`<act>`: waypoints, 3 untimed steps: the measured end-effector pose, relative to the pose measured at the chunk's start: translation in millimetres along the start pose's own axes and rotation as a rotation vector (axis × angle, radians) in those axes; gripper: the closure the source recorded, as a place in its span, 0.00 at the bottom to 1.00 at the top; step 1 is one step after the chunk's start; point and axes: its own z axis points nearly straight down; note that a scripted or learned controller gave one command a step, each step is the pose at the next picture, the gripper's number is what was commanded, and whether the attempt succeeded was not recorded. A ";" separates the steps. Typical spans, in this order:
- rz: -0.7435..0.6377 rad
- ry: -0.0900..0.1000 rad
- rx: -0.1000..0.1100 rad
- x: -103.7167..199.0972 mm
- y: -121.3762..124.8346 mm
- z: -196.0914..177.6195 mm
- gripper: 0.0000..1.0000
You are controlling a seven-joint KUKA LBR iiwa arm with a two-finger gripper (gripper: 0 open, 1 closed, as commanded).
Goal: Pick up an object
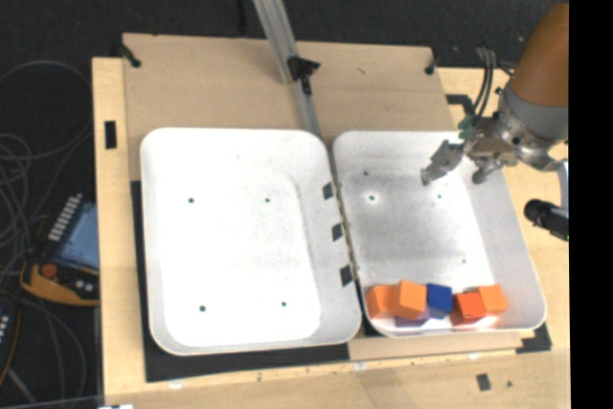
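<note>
1. The left bin [239,235] sits on the tabletop [383,77] with only small dark dots on its white floor; there is nothing in it to grasp.
2. The right bin [421,225] holds every candidate. A row of small blocks lies along its near edge, running left to right.
3. At the near-left corner sit two orange blocks [397,299], touching each other. The right one looks slightly raised or tilted, though I cannot tell for sure.
4. Just beside them is a blue block [439,298], the squarest of the row, with no clear long axis.
5. Another orange pair [479,303] follows toward the near-right corner, pressed close together.
6. The blocks look light and stiff, probably foam or wood. They seem neither fragile nor slippery. Crowding against the bin wall leaves little room, so taking a block across its left and right faces seems hard; front-to-back may suit better.
7. The jaws [463,161] hover over the far-right part of the right bin, well apart from the row. They appear spread, pinching nothing.
</note>
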 end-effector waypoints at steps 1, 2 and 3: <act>0.000 0.000 0.001 -3.4 -20.7 -21.3 0.00; 0.003 -0.003 0.006 -35.1 2.6 25.2 0.00; 0.001 -0.001 -0.002 -28.6 -9.0 -3.3 0.00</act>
